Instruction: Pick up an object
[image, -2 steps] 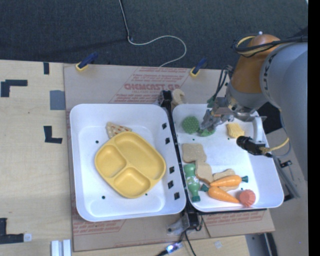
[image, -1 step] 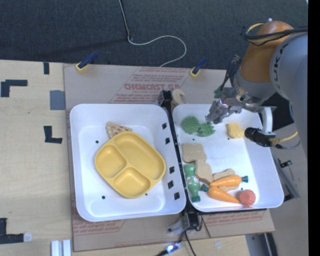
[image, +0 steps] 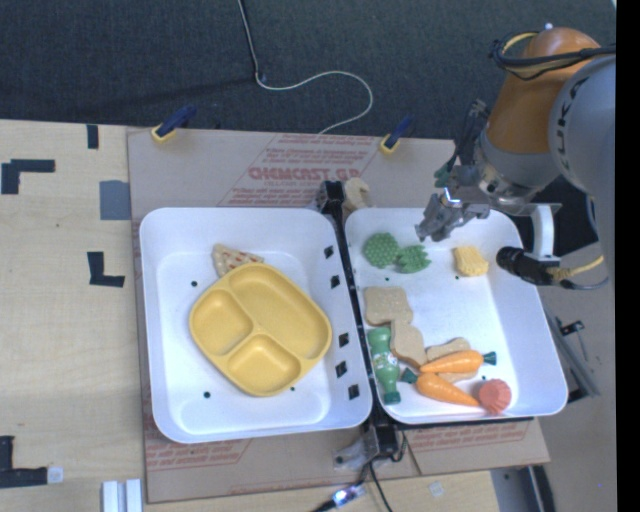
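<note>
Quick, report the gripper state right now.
Gripper: above the right bin, just right of the green broccoli; nothing seen between its fingers, and open or shut cannot be told.

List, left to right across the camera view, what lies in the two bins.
Waffle wedge → yellow divided tray → green bottle → broccoli → carrots → yellow corn piece → red radish. The bread slices are left out, as they overlap others' span.

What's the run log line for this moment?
end effector: above right bin, near broccoli | holding: nothing seen | yellow tray: left bin
</note>
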